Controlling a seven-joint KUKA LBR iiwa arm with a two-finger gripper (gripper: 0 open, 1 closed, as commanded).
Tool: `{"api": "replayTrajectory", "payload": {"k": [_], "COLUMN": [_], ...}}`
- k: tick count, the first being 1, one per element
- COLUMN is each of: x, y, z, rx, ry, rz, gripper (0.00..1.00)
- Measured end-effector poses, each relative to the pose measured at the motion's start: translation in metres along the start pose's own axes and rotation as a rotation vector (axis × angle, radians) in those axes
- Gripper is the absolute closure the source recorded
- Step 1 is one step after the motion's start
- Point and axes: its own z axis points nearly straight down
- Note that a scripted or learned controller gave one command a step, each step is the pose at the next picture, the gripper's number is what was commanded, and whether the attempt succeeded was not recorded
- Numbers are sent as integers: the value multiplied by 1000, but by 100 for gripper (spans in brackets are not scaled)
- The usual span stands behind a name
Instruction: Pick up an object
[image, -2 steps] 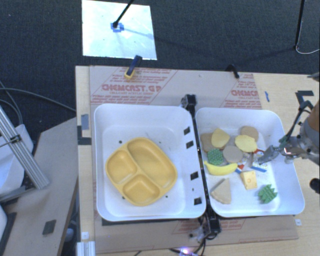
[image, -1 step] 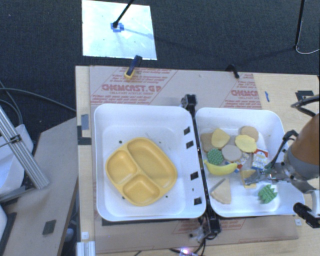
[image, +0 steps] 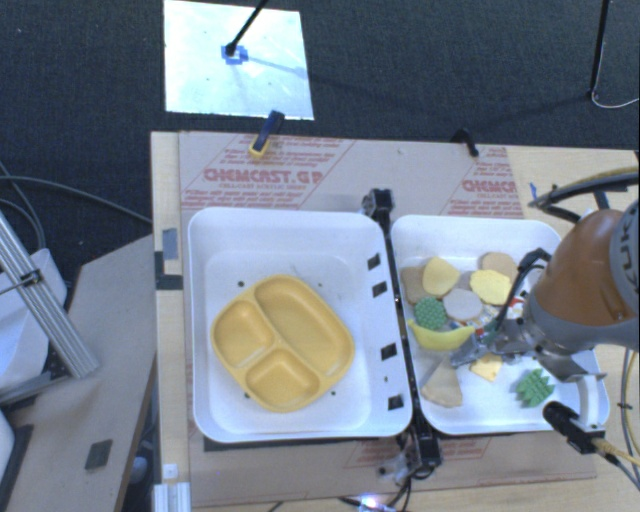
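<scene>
The right bin (image: 470, 232) holds several small food-like pieces: a yellow banana-shaped piece (image: 441, 336), a green ridged round piece (image: 431, 312), pale and yellow discs (image: 441, 274), a tan wedge (image: 442, 385), a small yellow block (image: 487, 369) and a green knobbly piece (image: 534, 386). My gripper (image: 479, 347) is low in this bin, reaching in from the right, its tips beside the right end of the banana-shaped piece and above the small yellow block. The orange band of the arm (image: 590, 275) hides the bin's right part.
The left bin (image: 290, 235) holds a yellow three-compartment tray (image: 283, 342). A black divider with clips (image: 392, 320) runs between the bins. Cables loop at the right edge of the bench (image: 570, 190). A white sheet (image: 236, 58) lies beyond the bench.
</scene>
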Motion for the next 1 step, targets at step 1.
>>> {"api": "replayTrajectory", "payload": {"k": [1], "x": [43], "y": [54], "z": [-5], "rx": [-5], "ry": [-2], "rz": [-1], "gripper": [0]}}
